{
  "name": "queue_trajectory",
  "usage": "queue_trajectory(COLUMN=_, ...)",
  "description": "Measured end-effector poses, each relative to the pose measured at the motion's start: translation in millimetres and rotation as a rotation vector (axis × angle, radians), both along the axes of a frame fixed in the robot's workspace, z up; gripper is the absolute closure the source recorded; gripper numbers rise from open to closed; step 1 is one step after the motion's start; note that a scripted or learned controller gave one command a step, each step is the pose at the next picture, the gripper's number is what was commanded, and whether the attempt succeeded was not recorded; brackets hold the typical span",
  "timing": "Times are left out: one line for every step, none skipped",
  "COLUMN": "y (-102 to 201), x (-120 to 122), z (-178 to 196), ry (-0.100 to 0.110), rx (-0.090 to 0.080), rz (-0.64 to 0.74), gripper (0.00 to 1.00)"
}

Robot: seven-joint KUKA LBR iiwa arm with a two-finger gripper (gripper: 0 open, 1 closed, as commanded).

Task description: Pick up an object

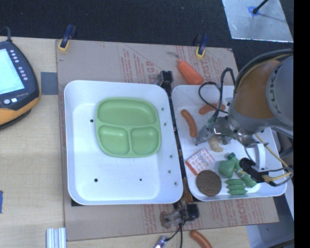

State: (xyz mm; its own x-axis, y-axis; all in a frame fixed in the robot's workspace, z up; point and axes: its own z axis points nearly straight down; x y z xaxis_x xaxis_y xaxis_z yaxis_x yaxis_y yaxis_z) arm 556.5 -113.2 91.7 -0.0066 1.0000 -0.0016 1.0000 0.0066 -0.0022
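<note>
The right white bin (182,98) holds several small items. A brown sausage (188,122) lies near its left wall, and an orange carrot piece (207,109) sits behind it. A red-and-white packet (200,160), a round brown cookie (208,182), a green pepper-like toy (228,167) and green bean pods (237,186) lie toward the front. My gripper (210,133) hangs low in the bin's middle, just above a small beige item (216,144) and to the right of the sausage. Nothing visibly sits in its grasp.
The left white bin (77,138) holds a green divided plate (128,127). An orange carrot (189,72) lies on the cardboard behind the right bin, and another sausage (201,237) lies at the front edge. A teach pendant (10,81) rests at far left. Cables loop beside the arm's wrist.
</note>
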Motion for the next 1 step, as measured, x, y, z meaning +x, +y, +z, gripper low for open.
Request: queue_trajectory(y=-1.4, x=-0.4, z=9.8, ry=0.002, rx=-0.002, rz=0.002, gripper=1.00)
